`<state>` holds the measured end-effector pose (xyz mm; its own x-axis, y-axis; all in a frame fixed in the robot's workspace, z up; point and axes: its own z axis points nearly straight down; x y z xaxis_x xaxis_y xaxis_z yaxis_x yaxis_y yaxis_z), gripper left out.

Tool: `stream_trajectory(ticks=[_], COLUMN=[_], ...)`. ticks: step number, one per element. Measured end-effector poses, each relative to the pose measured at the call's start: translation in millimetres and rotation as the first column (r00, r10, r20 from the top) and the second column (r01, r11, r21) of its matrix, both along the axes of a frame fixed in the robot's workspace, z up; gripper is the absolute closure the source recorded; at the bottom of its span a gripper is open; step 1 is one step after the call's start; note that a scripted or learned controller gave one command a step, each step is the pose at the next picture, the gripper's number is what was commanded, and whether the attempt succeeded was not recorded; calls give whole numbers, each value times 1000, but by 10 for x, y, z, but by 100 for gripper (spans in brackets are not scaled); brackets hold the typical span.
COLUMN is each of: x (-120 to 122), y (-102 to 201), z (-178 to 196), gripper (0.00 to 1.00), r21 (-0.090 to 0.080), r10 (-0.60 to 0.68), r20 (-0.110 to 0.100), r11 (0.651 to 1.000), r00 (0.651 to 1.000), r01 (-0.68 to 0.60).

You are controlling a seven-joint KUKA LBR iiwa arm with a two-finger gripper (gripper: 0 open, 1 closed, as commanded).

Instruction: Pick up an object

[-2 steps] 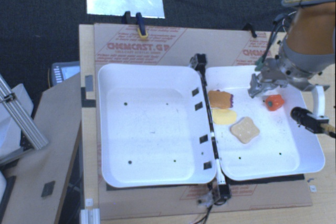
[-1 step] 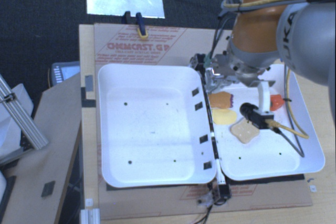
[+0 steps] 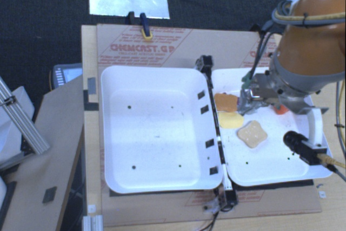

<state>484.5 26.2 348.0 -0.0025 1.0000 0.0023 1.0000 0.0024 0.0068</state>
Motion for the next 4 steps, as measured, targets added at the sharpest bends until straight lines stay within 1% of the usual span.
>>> stream_trajectory(ticks=[1, 2, 3, 4], x=[30, 199, 775, 1222], y=[487, 1068, 1525, 2111], z=[1293, 1410, 1156, 1203], gripper=[100, 100, 100, 100], r21=[2, 0, -1, 0], r10=[6, 7, 5, 5], r20=[11, -2, -4, -1], r11=[1000, 1000, 1000, 1000], r00=[1000, 1000, 1000, 1000], r01=[-6, -7, -5, -5])
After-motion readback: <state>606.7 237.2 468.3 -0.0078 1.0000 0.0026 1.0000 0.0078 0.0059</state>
